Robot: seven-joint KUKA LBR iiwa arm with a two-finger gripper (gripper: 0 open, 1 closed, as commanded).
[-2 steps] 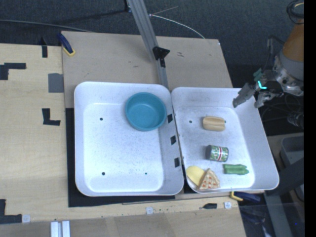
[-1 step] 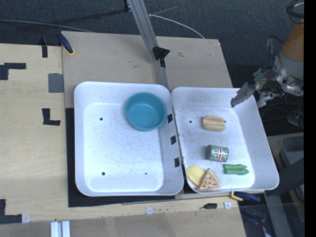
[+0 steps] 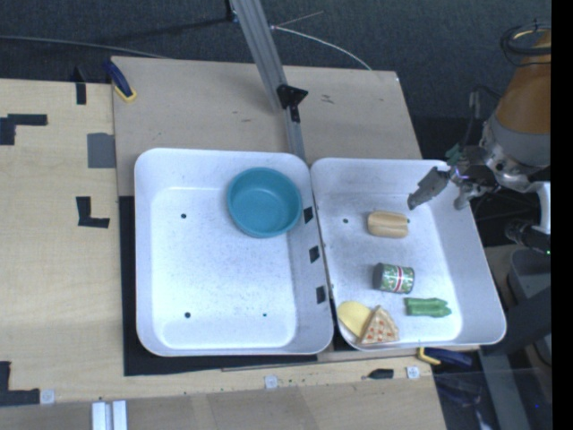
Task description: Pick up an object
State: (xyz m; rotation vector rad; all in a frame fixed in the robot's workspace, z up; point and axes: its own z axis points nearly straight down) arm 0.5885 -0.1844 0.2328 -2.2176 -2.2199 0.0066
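Claw released, gripping nothing, over right bin edge — wooden desk, two bins. Right bin: one bun, can, green piece, pizza slice. Left bin: one blue bowl.

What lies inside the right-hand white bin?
The right bin holds a bread roll, a green can, a green pod, a yellow piece and a pizza slice. Whatever lies beneath them is covered.

Single fixed camera above bench, slanted downward, both bins fully framed, arm entering right.
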